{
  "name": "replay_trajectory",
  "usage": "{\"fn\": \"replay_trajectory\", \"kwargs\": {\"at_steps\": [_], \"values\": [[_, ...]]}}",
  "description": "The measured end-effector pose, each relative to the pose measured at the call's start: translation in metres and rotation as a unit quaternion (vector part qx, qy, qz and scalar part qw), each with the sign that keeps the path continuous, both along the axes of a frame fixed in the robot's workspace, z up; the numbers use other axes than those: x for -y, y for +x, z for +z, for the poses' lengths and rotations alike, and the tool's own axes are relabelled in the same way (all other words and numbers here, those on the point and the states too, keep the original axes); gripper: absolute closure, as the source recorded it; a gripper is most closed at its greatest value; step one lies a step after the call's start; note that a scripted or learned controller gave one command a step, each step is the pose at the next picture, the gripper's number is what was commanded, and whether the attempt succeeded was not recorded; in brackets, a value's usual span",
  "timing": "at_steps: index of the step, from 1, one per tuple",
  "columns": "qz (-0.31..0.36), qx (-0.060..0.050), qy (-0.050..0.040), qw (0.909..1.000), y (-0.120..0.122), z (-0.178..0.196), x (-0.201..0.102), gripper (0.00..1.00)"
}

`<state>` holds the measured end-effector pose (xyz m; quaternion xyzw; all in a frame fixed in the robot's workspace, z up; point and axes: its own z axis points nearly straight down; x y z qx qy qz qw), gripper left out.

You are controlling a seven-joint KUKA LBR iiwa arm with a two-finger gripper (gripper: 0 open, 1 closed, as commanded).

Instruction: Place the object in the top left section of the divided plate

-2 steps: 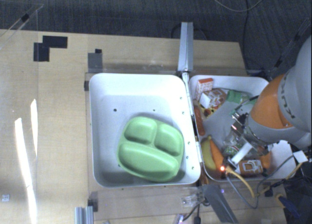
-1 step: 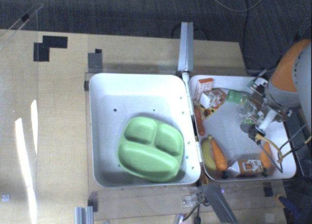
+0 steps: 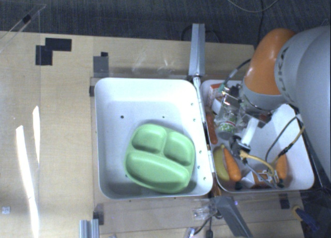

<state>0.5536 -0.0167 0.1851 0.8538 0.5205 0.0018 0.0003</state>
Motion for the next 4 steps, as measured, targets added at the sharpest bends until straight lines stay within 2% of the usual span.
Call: {"fn": "replay_trajectory", "kwargs": {"at_steps": [1,2,3,4], "values": [[-0.045,-0.001,-0.0004,0.9990,-0.056,-0.024,0.083,1.00],[-0.027,0.000,-0.0006,0.9996,-0.011,0.062,0.070,1.00],[0.059,0.000,-0.0006,0.9983,-0.047,0.015,0.046,1.00],[-0.010,0.001,-0.0008,0.9999,-0.015,0.177,0.063,1.00]]}}
